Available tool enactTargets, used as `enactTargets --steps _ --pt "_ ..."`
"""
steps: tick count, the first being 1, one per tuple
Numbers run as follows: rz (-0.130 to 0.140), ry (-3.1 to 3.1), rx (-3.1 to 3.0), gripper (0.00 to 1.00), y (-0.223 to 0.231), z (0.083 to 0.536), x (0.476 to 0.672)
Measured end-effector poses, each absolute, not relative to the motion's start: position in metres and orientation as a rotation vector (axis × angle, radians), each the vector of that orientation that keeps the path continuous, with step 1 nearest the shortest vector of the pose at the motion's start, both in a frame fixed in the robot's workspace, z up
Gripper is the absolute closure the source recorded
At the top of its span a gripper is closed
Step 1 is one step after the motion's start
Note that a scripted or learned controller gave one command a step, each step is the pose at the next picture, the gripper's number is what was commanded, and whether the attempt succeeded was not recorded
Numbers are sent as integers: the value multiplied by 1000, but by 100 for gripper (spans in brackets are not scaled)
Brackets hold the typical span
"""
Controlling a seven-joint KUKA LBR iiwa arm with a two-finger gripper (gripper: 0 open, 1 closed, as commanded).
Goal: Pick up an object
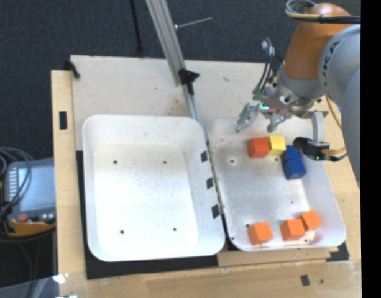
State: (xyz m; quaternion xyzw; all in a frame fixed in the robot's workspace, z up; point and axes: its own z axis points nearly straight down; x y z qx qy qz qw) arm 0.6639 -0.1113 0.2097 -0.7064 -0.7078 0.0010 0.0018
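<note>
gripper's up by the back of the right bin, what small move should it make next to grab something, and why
Probably a short drop toward the near side, onto the orange cube. The gripper hangs open just behind it with nothing between its fingers, and that cube is the closest block. The yellow cube touches its right side, so closing front to back looks safer.

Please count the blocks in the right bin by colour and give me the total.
Orange blocks: 4
Yellow block: 1
Blue block: 1
Total: 6, all in the right bin.
</note>
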Motion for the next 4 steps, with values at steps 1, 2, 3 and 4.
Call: enactTargets --steps 1,2,3,4 --pt "1 -2226 -2218 0 -112 213 665" --pt "8 -2220 -2223 0 -121 155 669" --pt "-14 -2232 -2237 0 -124 127 675" --pt "-17 -2235 -2239 100 -125 139 676"
